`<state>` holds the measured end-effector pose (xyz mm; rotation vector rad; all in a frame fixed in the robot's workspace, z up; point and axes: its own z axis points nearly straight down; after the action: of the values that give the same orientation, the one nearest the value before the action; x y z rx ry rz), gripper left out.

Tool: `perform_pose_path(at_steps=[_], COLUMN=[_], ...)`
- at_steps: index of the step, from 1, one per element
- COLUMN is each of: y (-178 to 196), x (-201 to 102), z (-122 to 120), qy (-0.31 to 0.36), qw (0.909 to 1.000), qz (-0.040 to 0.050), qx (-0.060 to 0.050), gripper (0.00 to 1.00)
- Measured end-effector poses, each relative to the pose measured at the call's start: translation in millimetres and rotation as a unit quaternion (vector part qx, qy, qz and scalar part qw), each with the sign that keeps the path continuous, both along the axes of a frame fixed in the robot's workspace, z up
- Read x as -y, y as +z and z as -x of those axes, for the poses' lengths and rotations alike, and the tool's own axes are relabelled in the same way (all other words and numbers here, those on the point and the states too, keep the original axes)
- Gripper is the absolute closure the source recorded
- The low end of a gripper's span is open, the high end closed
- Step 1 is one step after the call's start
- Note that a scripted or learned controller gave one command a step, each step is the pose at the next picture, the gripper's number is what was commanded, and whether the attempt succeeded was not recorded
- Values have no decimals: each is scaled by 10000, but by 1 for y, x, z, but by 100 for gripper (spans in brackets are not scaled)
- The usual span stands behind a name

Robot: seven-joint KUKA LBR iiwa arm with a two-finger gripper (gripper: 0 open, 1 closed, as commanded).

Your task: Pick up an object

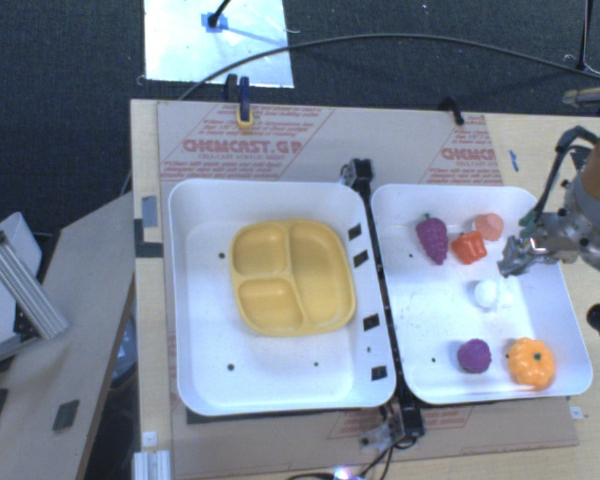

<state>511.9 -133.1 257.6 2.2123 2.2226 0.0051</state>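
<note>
**Camera view: gripper low over the right bin, no object lifted yet**

Camera view, read from the left: the left shallow white bin [205, 368] holds 1 yellow plastic tray with 3 compartments [288, 275], lying flat near its middle. The right shallow white bin [430, 353] carries the candidates: a purple toy grape bunch [432, 239], an orange-red toy pepper [469, 248] just beside it, a pale peach rounded piece [489, 226] behind the pepper, a small white ball [486, 293], a round purple toy [473, 355] and an orange toy pumpkin [531, 361] near the front edge. All 6 rest on the bin floor. The grey two-finger gripper [515, 258] sits between the pepper and the white ball, close above the latter. Whether it is released or clenched cannot be told, and nothing is visibly grasped. By my reading, approach is largely done; the grasp and lift remain.
</note>
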Motion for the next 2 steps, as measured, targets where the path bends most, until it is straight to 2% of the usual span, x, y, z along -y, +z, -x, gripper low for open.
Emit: perform_pose_path(at_steps=[1,2], y=[-13,-8], x=[-47,-105], z=[-23,-41], qy=[17,31], qw=[10000,10000], qz=[-7,-17], qx=[-15,-15], gripper=[100,100])
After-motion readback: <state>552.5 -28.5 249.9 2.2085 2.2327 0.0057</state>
